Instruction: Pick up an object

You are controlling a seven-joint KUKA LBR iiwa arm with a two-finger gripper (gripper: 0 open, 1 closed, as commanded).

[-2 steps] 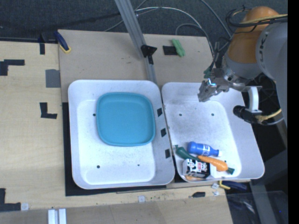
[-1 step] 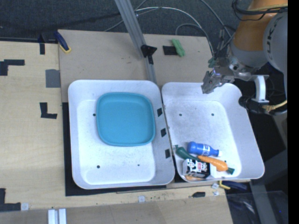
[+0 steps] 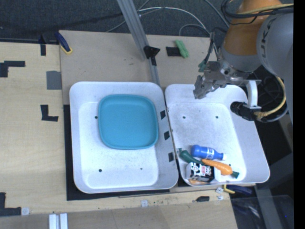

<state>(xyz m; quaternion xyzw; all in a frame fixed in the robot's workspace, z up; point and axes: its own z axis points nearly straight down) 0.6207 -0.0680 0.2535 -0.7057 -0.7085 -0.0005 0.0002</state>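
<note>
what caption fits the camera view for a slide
Gripper above right bin; blue bottle and carrot lie at its near edge.

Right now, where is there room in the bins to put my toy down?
The right bin is bare between the gripper at its far edge and the near pile: blue bottle, orange carrot. That near end is crowded. In the left bin, the teal plate leaves a bare strip along the near side.
</note>
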